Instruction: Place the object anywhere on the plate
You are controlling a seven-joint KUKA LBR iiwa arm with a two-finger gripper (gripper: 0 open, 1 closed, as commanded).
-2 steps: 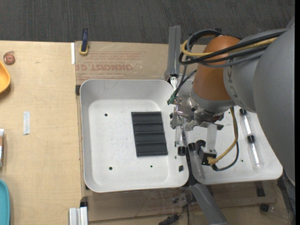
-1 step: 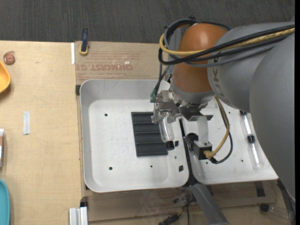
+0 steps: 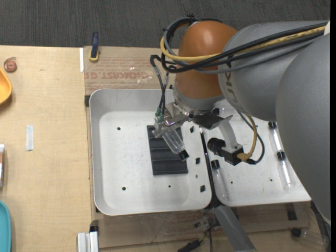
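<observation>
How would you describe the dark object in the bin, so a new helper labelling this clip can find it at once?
Start at the left white bin. Toward its right side, just below the gripper, lies a dark ribbed rectangular block, flat on the bin floor. It is the one large dark thing there; the other dark marks on the floor are tiny dots.

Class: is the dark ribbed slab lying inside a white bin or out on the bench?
Inside: the dark ribbed slab lies flat on the left bin floor.
</observation>
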